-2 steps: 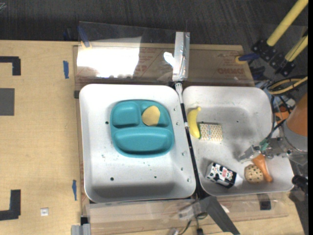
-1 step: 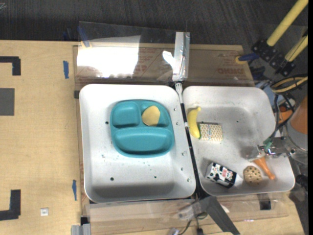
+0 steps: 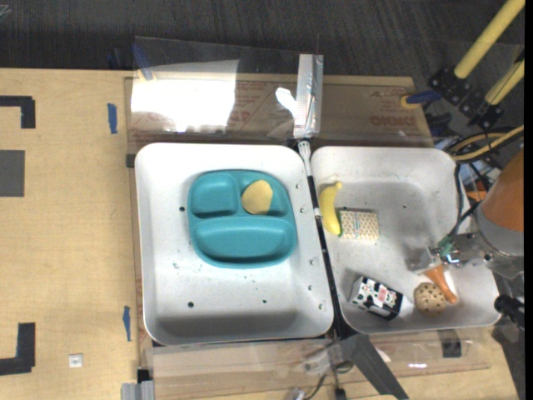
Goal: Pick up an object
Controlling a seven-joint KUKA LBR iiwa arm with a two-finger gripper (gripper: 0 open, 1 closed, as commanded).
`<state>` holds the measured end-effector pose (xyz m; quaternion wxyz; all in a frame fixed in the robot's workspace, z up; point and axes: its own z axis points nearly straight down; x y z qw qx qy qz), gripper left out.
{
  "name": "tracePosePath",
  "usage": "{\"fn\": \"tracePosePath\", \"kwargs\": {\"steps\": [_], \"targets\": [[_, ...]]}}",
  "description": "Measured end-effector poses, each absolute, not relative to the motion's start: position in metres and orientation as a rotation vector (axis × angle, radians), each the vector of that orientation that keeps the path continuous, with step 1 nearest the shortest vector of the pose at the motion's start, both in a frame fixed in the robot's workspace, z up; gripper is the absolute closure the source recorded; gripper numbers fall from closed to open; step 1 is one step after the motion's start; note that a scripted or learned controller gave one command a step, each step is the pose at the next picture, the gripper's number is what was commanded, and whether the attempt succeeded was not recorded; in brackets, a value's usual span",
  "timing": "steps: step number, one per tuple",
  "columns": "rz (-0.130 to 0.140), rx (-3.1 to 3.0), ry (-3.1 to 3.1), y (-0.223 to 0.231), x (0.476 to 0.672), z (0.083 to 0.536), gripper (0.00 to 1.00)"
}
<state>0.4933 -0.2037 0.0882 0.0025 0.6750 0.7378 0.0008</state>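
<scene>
The right bin (image 3: 391,169) holds several small items. A yellow banana (image 3: 331,207) lies along its left wall, with a speckled pale block (image 3: 359,225) beside it. A black-and-white packet (image 3: 376,297) and a round tan cookie (image 3: 429,297) sit near the front. An orange carrot (image 3: 444,282) lies at the right, just under my gripper (image 3: 426,261). The gripper reaches in low from the right edge and hangs right above the carrot's upper end. Nothing is seen held in it.
The left bin (image 3: 158,248) carries a teal divided plate (image 3: 241,240) with a yellow round fruit (image 3: 257,197) in its upper right compartment. A clear plastic sheet (image 3: 225,98) stands behind the bins. Cables and yellow bars (image 3: 491,32) crowd the far right.
</scene>
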Motion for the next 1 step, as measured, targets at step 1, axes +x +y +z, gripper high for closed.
{"fn": "tracePosePath", "kwargs": {"steps": [1], "targets": [[0.011,2.232,2.202,-0.1291,0.4827,0.2199,1.0]]}}
